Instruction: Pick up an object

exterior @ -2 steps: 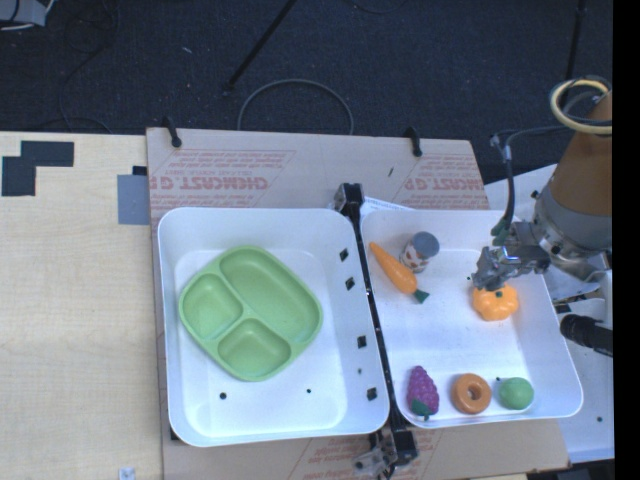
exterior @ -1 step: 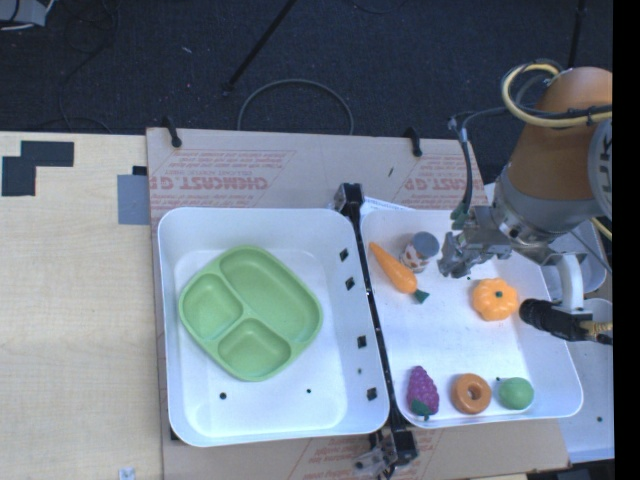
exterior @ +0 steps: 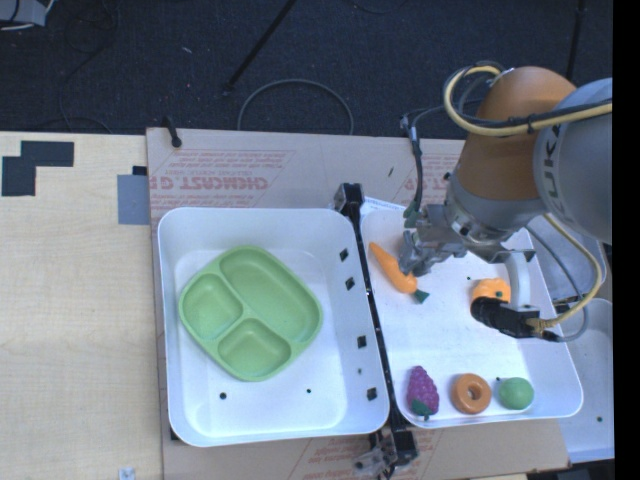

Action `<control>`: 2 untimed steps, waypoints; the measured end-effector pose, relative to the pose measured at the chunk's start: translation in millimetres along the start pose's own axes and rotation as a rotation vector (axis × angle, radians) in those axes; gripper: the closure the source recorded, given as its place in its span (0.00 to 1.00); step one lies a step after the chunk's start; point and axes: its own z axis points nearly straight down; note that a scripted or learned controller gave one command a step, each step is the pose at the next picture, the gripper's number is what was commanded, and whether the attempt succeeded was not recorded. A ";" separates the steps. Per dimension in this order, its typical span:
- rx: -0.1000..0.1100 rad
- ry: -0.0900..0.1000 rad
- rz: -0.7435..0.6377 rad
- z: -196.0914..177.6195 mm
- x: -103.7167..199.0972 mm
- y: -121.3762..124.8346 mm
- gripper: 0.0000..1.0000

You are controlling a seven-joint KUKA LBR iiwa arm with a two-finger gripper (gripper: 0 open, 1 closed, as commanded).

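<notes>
Gripper [exterior: 415, 260] at carrot [exterior: 392, 268] — contact (grip unclear).

The right bin's [exterior: 560, 408] middle floor is open. Along its near wall sit grapes [exterior: 422, 391], a donut [exterior: 471, 393] and a green ball [exterior: 516, 393]. The carrot [exterior: 392, 268] lies by the divider [exterior: 365, 298]. A green plate [exterior: 250, 312] takes most of the left bin [exterior: 190, 408].
</notes>
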 end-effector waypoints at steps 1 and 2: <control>-0.003 -0.002 0.000 -5.3 52.7 6.1 1.00; -0.002 -0.001 -0.001 5.0 112.3 24.8 1.00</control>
